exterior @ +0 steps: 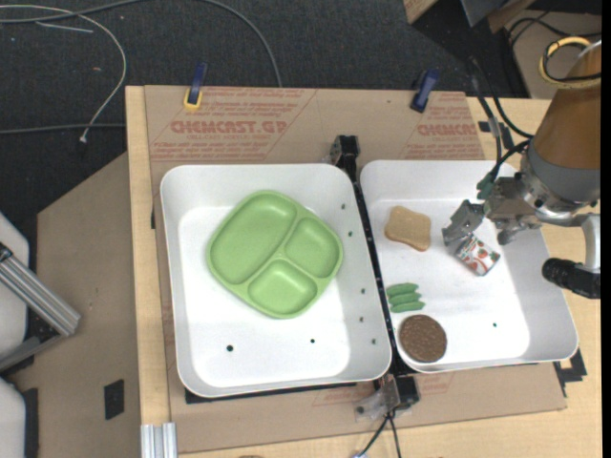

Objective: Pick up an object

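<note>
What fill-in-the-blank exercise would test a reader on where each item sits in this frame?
1. The green tray lies in the ____ bin.
2. The tray has ____ compartments.
3. The brown disc sits at the right bin's ____ edge, just below the green pods.
4. The claw is above the ____ bin, beside the tan bread.

Missing words: left; three; near; right

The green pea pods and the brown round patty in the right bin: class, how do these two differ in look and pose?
The green pea pods are long and slim, while the brown round patty is a disc. The pods are bright green; the patty is dark brown and speckled. The pods lie nearer the bin's middle, while the patty sits at the near rim of the right bin. Both lie flat near the bin's left wall, apart from the hand.
</note>
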`<act>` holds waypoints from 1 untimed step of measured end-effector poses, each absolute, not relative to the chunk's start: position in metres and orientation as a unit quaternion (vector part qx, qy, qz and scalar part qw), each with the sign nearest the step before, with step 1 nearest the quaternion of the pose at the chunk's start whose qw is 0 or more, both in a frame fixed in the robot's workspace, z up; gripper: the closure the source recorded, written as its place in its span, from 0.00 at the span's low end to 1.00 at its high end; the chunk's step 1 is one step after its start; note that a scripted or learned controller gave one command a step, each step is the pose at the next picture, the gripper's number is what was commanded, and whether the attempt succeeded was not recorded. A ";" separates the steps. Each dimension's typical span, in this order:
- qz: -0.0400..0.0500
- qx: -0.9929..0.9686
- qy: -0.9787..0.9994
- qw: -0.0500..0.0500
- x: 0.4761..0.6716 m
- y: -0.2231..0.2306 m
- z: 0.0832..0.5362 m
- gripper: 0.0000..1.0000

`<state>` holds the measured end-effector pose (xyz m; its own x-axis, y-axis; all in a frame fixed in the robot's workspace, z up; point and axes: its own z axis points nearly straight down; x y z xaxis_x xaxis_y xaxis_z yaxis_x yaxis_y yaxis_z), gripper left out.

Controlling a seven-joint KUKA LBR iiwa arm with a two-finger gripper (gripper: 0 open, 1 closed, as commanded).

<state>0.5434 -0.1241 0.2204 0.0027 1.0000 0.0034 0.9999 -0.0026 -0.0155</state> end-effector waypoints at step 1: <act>0.000 -0.707 -0.707 0.001 0.546 -0.124 0.227 0.00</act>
